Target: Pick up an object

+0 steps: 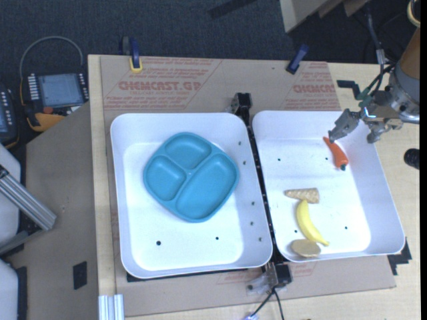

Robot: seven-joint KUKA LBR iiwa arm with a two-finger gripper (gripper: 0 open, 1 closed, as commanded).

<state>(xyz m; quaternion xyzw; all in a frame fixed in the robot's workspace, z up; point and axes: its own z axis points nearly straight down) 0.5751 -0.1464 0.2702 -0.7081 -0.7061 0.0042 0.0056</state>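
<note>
The table [200, 79] carries two white bins side by side, and its near edge is partly cut off by the bottom of the picture. The left bin [133, 245] holds a blue divided plate [191, 176], lying flat at a slight turn near the bin's middle. The right bin [373, 199] holds the smaller things. The arm [408, 79] enters from the right and most of it is cut off by the picture's edge, so just the wrist and tool end can be seen. The gripper [360, 124] hangs over the far right part of the right bin; its jaws stand spread apart with nothing between them, one finger toward the left and one toward the right. A banana [309, 222] lies toward the near side of that bin. An orange carrot [337, 152] lies just below the left finger; whether they touch is hard to tell. A tan cone-shaped piece [303, 194] lies just above the banana, and a pale round piece [306, 248] sits at the banana's near end, its kind unclear.
</note>
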